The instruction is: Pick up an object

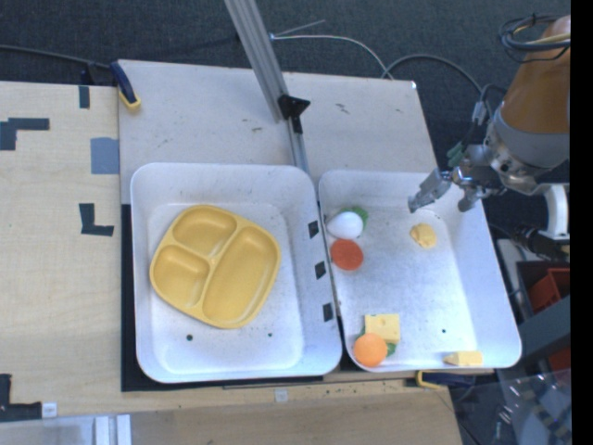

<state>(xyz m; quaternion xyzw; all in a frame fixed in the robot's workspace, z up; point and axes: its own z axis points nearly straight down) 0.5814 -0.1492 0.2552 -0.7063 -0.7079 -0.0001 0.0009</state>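
The right bin (482, 276) holds several small objects. A pale yellow lump (423, 235) lies near its back right. A white ball (346, 223) sits at the back left against something green (359, 216), and a red-orange ball (346, 254) lies just in front of it. At the front are a yellow block (382, 326), an orange ball (370, 349) and a small yellow wedge (462, 359). My gripper (445, 198) hovers over the bin's back right edge, just above and right of the pale lump. It is open, with nothing between its fingers.
The left bin (148, 341) carries a yellow divided plate (215, 264). A metal post (259, 44) slants down to the gap between the bins. Cables (389, 63) run across the bench behind the right bin.
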